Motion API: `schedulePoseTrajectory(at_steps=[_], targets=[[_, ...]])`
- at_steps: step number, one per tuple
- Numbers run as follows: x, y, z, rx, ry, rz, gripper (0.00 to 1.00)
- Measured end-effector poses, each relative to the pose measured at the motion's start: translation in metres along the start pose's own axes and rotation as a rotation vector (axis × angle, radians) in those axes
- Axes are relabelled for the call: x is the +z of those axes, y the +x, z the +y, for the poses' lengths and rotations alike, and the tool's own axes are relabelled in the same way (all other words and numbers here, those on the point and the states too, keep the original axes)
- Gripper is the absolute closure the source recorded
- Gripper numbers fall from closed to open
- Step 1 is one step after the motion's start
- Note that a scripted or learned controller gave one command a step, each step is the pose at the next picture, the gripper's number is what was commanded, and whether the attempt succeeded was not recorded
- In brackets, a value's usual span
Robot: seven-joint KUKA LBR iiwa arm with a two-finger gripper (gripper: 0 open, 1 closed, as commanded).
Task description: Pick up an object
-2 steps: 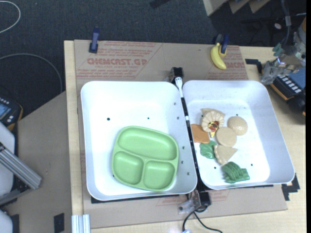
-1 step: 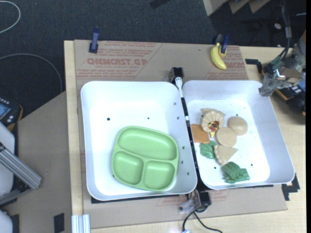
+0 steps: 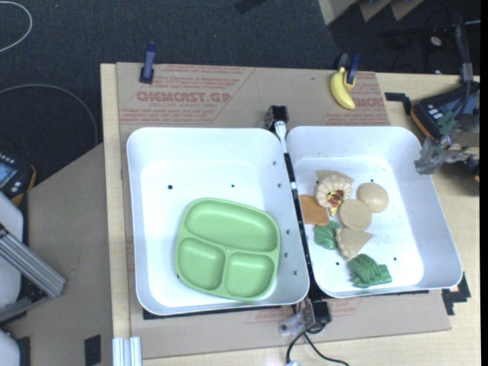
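Observation:
The right white bin [image 3: 396,145] holds a cluster of toy food. There is a cream piece with red and yellow spots [image 3: 333,189], a round beige piece [image 3: 373,197], an orange slab [image 3: 313,209], a tan disc [image 3: 354,215], a tan wedge [image 3: 353,242], a small green piece [image 3: 326,236] and a leafy green piece [image 3: 370,271]. My gripper [image 3: 431,158] hangs at the bin's right rim, off to the right of the cluster and apart from it. Nothing shows in its grasp.
The left white bin [image 3: 152,166] carries a green divided tray [image 3: 227,248]. A yellow banana [image 3: 342,90] lies on the brown board behind the right bin. A black bar [image 3: 288,170] runs between the bins. Clamps sit at the board's back edge.

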State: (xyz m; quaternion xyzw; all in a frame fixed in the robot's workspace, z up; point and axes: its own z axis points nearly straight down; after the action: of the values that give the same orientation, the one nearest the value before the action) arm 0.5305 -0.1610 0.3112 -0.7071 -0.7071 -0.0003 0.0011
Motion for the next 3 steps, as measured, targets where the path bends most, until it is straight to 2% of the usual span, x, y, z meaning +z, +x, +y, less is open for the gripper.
schedulePoseTrajectory(at_steps=[1, 2, 3], targets=[[-0.208, 0.012, -0.013, -0.003, -0.024, -0.008, 1.00], [-0.104, -0.035, -0.006, 0.004, 0.003, -0.002, 1.00], [-0.053, -0.064, -0.003, 0.003, 0.003, -0.002, 1.00]])
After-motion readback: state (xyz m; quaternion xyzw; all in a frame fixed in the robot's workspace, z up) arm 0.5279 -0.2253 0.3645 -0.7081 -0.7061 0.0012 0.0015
